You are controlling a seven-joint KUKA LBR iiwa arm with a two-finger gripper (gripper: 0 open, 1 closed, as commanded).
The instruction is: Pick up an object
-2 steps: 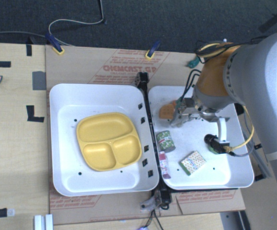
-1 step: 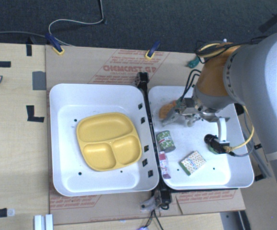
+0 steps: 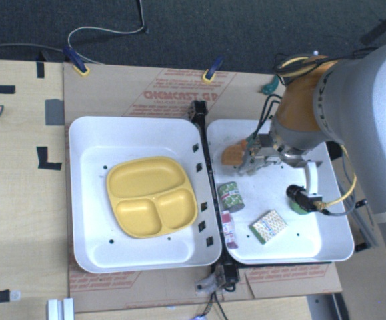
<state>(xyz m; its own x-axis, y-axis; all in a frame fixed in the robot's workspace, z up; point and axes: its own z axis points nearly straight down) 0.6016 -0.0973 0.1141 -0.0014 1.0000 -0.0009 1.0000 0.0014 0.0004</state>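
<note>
My gripper (image 3: 252, 160) hangs low over the back left part of the right bin (image 3: 326, 245), right beside a small orange-brown lump (image 3: 232, 155) that lies just to its left. A green patterned can (image 3: 231, 196) lies on its side near the bin's left wall. In front of it, along the same wall, lies a slim pink and white tube (image 3: 228, 230). A small patterned box (image 3: 268, 226) rests toward the bin's front middle. Whether anything sits between the gripper's fingers is hidden.
The left bin (image 3: 86, 179) holds a yellow divided plate (image 3: 151, 195) with three compartments. A black divider (image 3: 206, 179) runs between the two bins. The arm's grey body (image 3: 353, 112) covers the right bin's back right corner.
</note>
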